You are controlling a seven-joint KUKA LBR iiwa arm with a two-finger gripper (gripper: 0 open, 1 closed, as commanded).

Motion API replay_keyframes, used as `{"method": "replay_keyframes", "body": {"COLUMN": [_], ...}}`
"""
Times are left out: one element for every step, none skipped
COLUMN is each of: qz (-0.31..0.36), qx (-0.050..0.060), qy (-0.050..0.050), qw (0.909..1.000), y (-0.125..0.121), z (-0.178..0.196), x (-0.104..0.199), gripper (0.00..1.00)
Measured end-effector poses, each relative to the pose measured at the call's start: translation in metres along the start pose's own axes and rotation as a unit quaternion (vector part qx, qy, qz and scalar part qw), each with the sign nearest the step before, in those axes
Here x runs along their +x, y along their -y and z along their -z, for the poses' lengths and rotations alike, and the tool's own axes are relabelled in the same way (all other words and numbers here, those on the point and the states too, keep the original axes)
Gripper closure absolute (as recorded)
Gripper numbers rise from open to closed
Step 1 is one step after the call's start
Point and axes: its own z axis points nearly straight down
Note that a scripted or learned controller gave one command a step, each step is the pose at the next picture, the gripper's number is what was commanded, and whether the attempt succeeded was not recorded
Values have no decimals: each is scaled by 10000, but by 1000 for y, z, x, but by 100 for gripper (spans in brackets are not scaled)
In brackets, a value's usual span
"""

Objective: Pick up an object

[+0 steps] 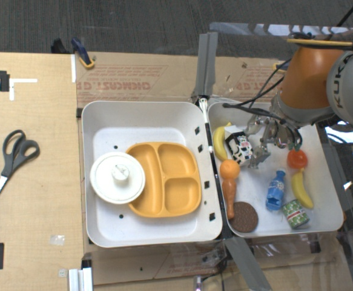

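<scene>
Right bin (330, 220), near to far: brown cookie (244, 217), green can (295, 214), blue bottle (276, 190), banana (301, 188), tomato (296, 159); end effector (262, 152) lowered beside black-and-white toy (239, 148), finger state indiscernible; nothing lifted, grasp remains

Cardboard sheet (134, 77) behind the bins: red printed lettering, mirrored or inverted, not legible; arm (346, 83): partial dark letters "KU".
</scene>
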Motion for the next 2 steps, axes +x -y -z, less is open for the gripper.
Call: {"method": "replay_keyframes", "body": {"qz": [-236, -661], "qx": [-2, -9], "qy": [-16, -24], "qw": [9997, 9978], "y": [59, 69], "z": [-1, -1], "x": [61, 112], "gripper": [0, 0]}}
